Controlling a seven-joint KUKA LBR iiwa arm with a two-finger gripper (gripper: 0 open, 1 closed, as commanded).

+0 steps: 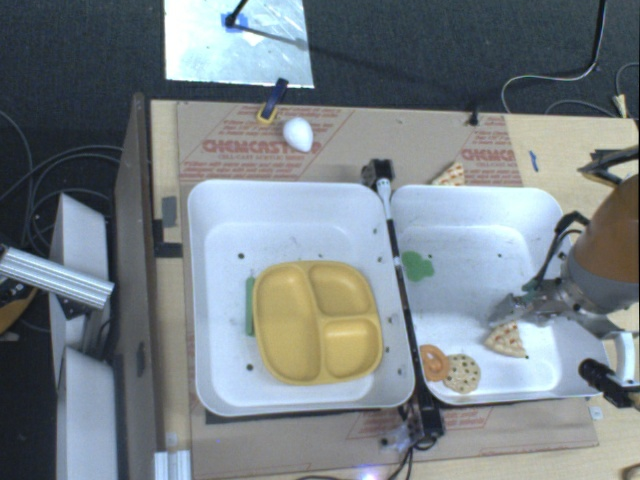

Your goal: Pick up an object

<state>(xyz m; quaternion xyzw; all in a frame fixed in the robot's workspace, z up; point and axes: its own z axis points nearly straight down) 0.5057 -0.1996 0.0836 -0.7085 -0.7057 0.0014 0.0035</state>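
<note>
The right bin [470,208] holds a pizza slice toy [507,342] near its front right. A round cookie [461,373] and an orange ring [433,361] lie at the front left corner. A green piece [415,265] rests by the left wall. My gripper [518,310] reaches in from the right and hovers just above and behind the pizza slice, close to it. I see nothing held in it.
The left bin [220,218] carries a yellow divided plate [318,321] with a green strip [249,305] beside it. Behind the bins, a white egg [297,133] and another pizza slice [450,175] lie on the cardboard. The arm's orange band [612,248] stands at the right.
</note>
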